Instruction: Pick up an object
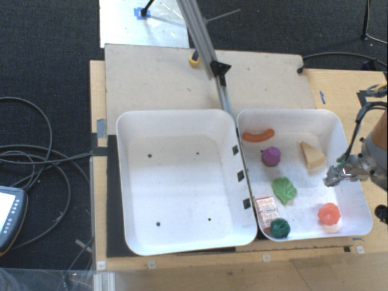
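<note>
The right bin [348,139] holds several toy foods: an orange sausage [258,136], a purple piece [271,156], a yellow cheese wedge [313,155], a green leaf [284,190], a red-and-white packet [267,208], a dark green ball [279,227] and a red-orange fruit [329,216]. My gripper [337,176] hangs at the bin's right side, just right of and below the cheese wedge, above the red-orange fruit. Nothing shows between its fingers, and their state is unclear from this angle.
The left bin [139,126] sits beside the right one, with a shared wall [241,174] between them. A grey pole [200,29] slants in from the top. Cables [36,156] and a tablet [9,214] lie on the floor at left.
</note>
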Action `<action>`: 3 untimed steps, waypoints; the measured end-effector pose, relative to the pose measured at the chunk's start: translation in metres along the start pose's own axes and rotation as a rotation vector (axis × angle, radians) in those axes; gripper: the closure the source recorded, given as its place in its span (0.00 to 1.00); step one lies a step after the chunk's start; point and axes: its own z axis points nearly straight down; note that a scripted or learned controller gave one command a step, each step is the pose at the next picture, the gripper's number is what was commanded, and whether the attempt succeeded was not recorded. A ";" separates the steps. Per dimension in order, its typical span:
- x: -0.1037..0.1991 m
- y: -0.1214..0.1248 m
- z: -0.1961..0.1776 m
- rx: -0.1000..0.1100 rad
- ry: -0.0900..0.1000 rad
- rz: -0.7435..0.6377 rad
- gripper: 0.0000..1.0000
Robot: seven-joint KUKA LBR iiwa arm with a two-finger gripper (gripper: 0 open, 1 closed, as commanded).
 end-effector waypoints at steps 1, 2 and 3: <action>-0.001 0.002 -0.054 -0.002 -0.001 -0.005 1.00; 0.048 0.008 -0.049 0.004 0.005 -0.010 1.00; 0.106 0.010 -0.046 0.005 0.006 -0.011 1.00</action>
